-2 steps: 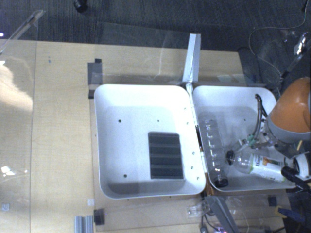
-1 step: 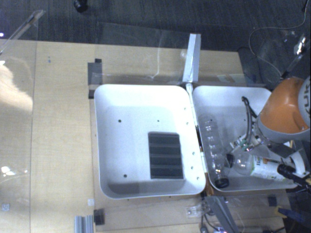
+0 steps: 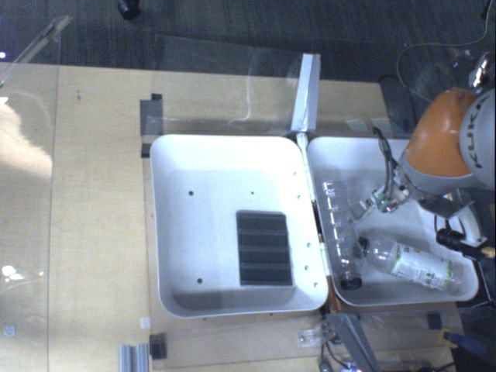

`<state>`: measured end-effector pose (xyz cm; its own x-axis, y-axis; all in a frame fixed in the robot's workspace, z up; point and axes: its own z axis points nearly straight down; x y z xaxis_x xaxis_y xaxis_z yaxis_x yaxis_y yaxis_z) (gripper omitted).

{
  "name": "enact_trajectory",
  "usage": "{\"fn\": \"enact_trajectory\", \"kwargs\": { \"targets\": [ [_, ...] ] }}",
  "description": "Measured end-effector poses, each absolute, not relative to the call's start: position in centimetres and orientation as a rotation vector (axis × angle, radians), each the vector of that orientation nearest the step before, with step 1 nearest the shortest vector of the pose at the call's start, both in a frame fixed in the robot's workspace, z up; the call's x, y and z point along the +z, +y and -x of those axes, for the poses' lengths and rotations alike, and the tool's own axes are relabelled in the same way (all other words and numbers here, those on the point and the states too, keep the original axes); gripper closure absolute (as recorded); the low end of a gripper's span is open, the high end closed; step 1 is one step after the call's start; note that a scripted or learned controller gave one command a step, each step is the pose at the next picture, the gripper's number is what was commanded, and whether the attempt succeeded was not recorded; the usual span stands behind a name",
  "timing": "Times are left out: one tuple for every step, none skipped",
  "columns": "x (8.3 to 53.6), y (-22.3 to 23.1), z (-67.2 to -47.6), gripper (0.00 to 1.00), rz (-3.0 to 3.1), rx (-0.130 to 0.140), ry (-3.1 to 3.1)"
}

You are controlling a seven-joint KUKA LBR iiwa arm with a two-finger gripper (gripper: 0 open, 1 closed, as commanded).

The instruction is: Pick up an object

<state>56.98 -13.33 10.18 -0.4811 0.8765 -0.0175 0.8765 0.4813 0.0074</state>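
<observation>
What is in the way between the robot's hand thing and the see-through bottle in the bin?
Nothing visible. The end effector hangs in the right bin, just above the clear bottle lying on the floor, with bare white bin between them.

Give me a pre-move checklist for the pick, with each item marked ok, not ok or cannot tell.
1. Target in view: a clear plastic bottle lies on its side in the right bin. Ok.
2. A second clear item lies along that bin's left wall. Ok as a fallback.
3. Tool above the right bin, up and left of the bottle, not over it. Not ok; needs repositioning.
4. Finger opening: too small and blurred to read. Cannot tell.
5. Anything already held in the tool: cannot tell.
6. Left bin holds a dark ribbed block, away from the arm. Ok.
</observation>
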Motion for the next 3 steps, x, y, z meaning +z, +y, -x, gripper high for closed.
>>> {"fn": "enact_trajectory", "kwargs": {
  "targets": [
    [10.0,-14.1,-55.9,0.0,-1.381,0.001,2.812],
    [9.3,-12.9,-58.6,0.0,-1.27,-0.041,2.843],
    [9.1,-13.5,-63.4,0.0,-1.901,0.0,2.475]
  ]
}}
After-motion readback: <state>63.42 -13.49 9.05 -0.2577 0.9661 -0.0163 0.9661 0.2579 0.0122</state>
